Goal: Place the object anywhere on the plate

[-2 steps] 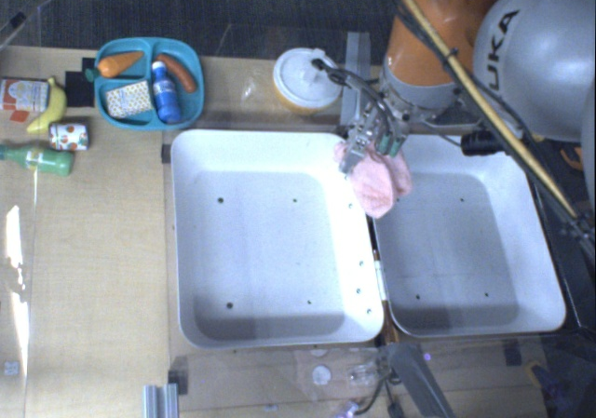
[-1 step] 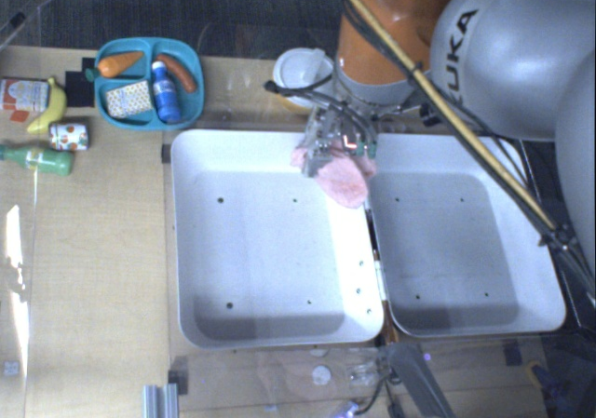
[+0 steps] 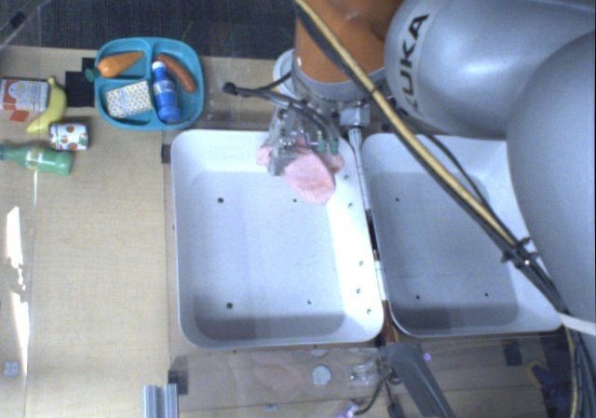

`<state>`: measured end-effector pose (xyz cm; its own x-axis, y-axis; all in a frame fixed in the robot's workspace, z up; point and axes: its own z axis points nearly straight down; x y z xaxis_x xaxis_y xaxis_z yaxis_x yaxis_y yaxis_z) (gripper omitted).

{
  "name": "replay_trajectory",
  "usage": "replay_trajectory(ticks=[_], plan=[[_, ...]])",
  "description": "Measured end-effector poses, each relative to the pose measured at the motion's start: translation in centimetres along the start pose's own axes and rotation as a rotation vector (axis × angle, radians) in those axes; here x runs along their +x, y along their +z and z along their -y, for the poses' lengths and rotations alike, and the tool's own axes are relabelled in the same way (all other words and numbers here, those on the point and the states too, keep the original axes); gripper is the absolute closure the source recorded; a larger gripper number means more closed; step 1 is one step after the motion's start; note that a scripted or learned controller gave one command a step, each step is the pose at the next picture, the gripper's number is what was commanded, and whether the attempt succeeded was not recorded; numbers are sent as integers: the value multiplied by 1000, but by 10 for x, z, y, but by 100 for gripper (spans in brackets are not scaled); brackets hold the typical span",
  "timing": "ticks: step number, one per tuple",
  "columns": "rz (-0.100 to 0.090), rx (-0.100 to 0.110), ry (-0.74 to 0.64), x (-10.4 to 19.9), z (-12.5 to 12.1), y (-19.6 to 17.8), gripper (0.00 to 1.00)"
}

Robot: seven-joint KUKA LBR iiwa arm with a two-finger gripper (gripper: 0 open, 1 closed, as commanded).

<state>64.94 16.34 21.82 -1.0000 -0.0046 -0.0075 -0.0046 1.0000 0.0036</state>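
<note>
The arm (image 3: 466, 81) reaches in from the right, and its gripper (image 3: 300, 148) hangs over the far right corner of the left bin (image 3: 251, 314). A pink object (image 3: 313, 178), soft-looking and irregular in outline, sits directly under the gripper and partly overlapped by it. Whether the gripper is closed on the object, or merely above it, cannot be told at this angle; the wrist hardware hides the contact.

The plate (image 3: 191, 62), blue and divided into compartments, lies on the bench beyond the left bin's far left corner. It already carries an orange piece (image 3: 121, 63), a blue bottle (image 3: 166, 94) and a patterned square item (image 3: 128, 100). A banana (image 3: 51, 107), a small can (image 3: 68, 136) and a green bottle (image 3: 37, 159) lie on the bench to the plate's left. The right bin (image 3: 456, 304) sits beside the left one.

Judgement: the step in hand is the pick, either at grasp or just short of it. The transfer is not yet done; the object is well apart from the plate.

The next move calls for a confirmed hold, a lift clear of the bin wall, then travel leftward and away to the plate. Free space on the plate is limited, so release should favour an uncrowded compartment.
</note>
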Motion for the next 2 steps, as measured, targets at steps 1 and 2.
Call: replay_trajectory(ticks=[1,2], plan=[[1,-1,1,-11,-52,-7,100],[2,-1,1,-11,-52,-8,0]])
